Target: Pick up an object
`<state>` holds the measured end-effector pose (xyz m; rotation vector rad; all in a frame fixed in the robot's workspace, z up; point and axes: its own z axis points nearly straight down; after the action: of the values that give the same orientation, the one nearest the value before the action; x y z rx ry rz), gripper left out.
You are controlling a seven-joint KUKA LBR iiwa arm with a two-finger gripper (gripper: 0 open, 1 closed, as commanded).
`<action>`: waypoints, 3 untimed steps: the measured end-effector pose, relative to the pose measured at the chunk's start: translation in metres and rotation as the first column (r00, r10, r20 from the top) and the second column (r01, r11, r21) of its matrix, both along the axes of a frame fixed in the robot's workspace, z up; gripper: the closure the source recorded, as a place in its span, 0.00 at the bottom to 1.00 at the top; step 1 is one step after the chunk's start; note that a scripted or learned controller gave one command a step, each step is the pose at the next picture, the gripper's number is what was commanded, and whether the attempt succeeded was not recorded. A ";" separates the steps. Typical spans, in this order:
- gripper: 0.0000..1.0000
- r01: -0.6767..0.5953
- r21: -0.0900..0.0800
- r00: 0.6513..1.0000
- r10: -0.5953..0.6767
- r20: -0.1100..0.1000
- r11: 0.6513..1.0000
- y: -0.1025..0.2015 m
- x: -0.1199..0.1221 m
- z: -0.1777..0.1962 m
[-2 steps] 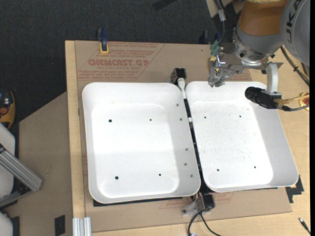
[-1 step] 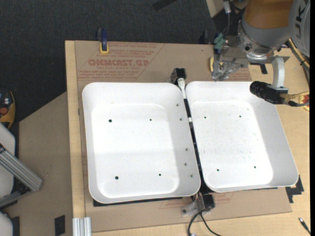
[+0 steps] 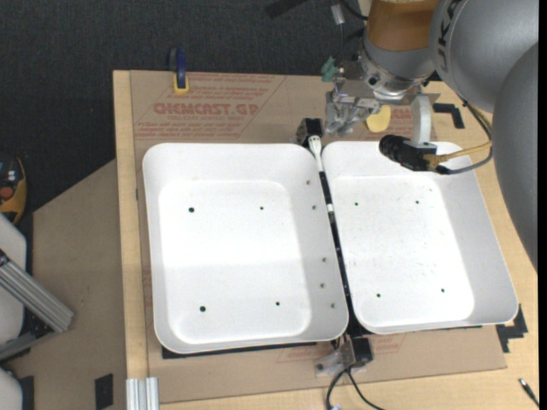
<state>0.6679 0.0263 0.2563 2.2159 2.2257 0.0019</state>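
My gripper (image 3: 345, 120) hangs over the back left corner of the right bin (image 3: 479, 229), close to the seam between the two bins. A small pale yellow object (image 3: 377, 120) shows just to the right of the gripper, under the wrist, at the bin's back rim. Whether the gripper holds it or it lies behind the bin cannot be told. The grey arm with its orange band (image 3: 402, 11) comes down from the top right.
The left bin (image 3: 162, 229) sits beside the right one on a cardboard-covered bench (image 3: 214, 109). A blue and yellow clamp (image 3: 179, 68) stands at the bench's back left edge. Metal framing (image 3: 34, 301) lies off the bench at the far left.
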 end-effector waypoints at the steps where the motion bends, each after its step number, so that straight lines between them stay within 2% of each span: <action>1: 1.00 0.003 0.000 1.000 -0.003 0.003 1.000 0.009 -0.015 0.032; 2: 1.00 0.001 0.001 1.000 -0.001 -0.003 1.000 0.034 -0.038 0.046; 3: 1.00 0.007 0.000 1.000 -0.007 -0.005 1.000 0.006 -0.072 0.053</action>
<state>0.5961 0.0318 0.3090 2.2259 2.2211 -0.0038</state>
